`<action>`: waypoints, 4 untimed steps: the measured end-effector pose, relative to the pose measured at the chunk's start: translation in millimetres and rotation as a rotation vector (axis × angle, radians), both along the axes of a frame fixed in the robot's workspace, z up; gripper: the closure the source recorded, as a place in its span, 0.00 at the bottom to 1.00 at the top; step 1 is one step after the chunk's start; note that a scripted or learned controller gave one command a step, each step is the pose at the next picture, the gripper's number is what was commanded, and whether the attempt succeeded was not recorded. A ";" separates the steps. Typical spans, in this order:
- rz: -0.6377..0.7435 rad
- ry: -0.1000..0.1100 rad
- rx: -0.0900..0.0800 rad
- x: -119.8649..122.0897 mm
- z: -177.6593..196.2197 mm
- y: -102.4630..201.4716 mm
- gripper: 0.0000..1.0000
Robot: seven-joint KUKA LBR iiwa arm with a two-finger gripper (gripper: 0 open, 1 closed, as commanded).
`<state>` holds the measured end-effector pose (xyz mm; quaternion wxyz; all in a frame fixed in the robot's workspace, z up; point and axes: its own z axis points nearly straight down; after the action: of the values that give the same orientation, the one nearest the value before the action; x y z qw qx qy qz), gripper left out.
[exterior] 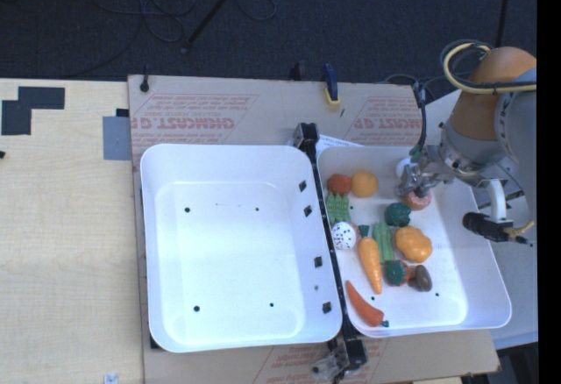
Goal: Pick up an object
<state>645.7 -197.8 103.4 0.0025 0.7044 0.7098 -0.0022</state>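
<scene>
The right bin (480,284) holds several toy foods: a red tomato (339,184), an orange ball (365,184), a green cob (337,209), a white dotted ball (343,236), a carrot (370,264), a dark green piece (398,214), an orange fruit (413,244), a brown piece (422,278) and a red chili (364,304). My gripper (415,183) hangs low at the bin's far right, right over a small pink-red piece (420,200) that it partly hides. I cannot tell whether it touches that piece.
The left bin (228,242) sits beside the right one, with a black clamp strip (317,224) along their shared wall. The arm's orange band (491,75) and grey wrist overhang the right bin's far corner. A black part (491,226) juts over the right rim.
</scene>
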 end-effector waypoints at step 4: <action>-0.005 -0.005 0.003 -32.0 -12.2 100.9 0.00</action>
<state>613.8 -96.9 91.2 0.0033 0.7061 0.7081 0.0007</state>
